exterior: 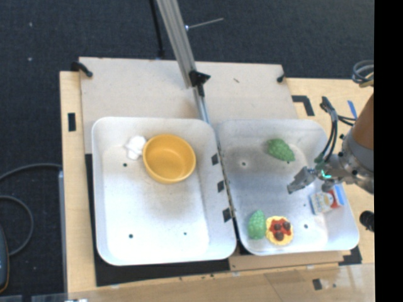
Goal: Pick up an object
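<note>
Camera view: end effector [302, 180] hovers inside the right bin [252, 168], its state cannot be determined. Green object [279, 149] lies in that bin, near, apart from the end effector.

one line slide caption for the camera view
Gripper over the right bin among toy food; yellow bowl in the left bin.

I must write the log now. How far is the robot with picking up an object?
Nothing looks picked up yet. The claw hangs over the right bin, beside a red, white and blue item; whether it grips anything is unclear. The green pieces and the yellow-red toy lie in that bin. Grasp and lift remain.
</note>
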{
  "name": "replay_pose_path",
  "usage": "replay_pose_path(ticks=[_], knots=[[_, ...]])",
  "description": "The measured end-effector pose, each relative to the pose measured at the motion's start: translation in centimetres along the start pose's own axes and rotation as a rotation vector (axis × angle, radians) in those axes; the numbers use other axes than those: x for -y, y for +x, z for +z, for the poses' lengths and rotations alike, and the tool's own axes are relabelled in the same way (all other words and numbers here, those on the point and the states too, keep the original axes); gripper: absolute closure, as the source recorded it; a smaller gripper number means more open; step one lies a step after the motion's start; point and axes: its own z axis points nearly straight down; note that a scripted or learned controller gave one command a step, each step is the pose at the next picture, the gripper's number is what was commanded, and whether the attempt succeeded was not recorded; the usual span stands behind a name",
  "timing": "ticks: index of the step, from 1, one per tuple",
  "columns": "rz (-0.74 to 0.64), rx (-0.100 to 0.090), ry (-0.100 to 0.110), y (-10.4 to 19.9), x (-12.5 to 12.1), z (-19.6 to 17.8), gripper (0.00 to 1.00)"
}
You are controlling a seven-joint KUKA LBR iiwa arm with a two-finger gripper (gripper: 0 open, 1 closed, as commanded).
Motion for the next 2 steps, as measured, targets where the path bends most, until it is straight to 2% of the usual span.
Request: replay_pose_path(ticks=[2], knots=[[0.005, 0.002, 0.007, -0.5, -1.8, 10.5, 0.00]])
